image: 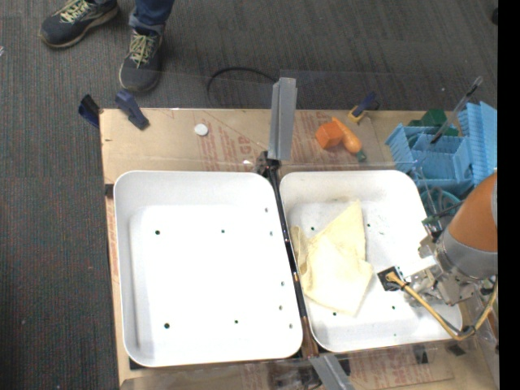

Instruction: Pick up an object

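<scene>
Your thing to pick is a pale cream-yellow cloth (337, 258), lying in the right bin (390, 181). It sits toward that bin's left side, with its crumpled edge against the left wall. It is soft and limp, folded over itself into overlapping flat panels, with one corner pointing to the far wall and another to the near wall. The surface looks matte, with shallow creases.

Both bins are smooth, shallow white trays with rounded corners and small dark holes in the floor. The left bin (130, 193) stands just beside the right one on a brown cardboard-like worktop (162, 140).

The tool (431, 284) sits low over the near right corner of the right bin, below the arm's orange band (481, 218). It is apart from the cloth, to the cloth's right. You cannot tell from this view whether it is released or clenched, and nothing is seen grasped in it.
</scene>
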You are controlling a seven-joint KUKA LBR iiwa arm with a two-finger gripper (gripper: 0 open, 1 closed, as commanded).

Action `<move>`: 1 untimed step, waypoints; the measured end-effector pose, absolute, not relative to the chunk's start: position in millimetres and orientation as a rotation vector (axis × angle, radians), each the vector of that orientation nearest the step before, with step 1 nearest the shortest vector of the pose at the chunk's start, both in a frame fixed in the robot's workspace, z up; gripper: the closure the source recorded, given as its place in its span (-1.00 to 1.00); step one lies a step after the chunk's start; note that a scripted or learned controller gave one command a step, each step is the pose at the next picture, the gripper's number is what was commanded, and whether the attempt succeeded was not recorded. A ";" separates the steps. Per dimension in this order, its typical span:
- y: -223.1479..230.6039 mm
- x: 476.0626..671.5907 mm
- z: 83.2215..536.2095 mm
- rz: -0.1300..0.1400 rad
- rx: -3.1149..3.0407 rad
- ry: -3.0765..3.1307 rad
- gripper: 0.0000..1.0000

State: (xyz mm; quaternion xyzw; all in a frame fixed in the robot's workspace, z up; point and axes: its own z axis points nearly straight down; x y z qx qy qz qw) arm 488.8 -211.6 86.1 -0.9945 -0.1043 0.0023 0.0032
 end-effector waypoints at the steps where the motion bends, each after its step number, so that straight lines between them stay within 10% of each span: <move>1: -211.6 552.8 259.3 0.006 -3.114 -0.399 1.00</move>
